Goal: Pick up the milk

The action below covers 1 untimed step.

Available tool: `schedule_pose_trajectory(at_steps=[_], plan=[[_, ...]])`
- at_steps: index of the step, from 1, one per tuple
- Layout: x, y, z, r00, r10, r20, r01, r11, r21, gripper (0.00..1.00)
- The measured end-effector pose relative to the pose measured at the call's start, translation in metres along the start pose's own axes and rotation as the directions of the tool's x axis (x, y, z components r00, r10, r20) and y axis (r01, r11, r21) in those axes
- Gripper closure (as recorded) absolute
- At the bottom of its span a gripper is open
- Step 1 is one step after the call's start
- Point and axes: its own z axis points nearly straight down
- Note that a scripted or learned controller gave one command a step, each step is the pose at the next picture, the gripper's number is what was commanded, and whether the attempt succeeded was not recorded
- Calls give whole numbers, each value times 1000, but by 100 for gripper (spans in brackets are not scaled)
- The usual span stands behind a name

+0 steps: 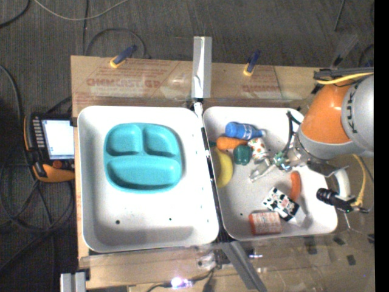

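I'm looking at the right bin (213, 181), where everything in play sits. The milk (281, 202) is the small carton with black-and-white cow patches, lying flat toward the near edge of that bin, not far from its near right corner. Its long side runs on a diagonal, from up-left to down-right in my view. A brown can (265, 222) lies just beside it on the near side, close enough that I can't tell whether they touch, and a small orange-red piece (295, 184) sits just beside its far right end. The gripper (260, 166) is low over the middle of the bin, and its fingers look spread apart with nothing between them. So the milk lies from the fingers toward the near edge and a little to the right, with bare floor between. As I judge it, the next move is a short shift that way, plus a wrist turn so the fingers close across the carton's narrow width. The crowding can is the main risk.
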Motion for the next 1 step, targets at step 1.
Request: schedule_pose_trajectory(at_steps=[1], plan=[[23,58,-15,997,-75,-5,75,997,7,0]])
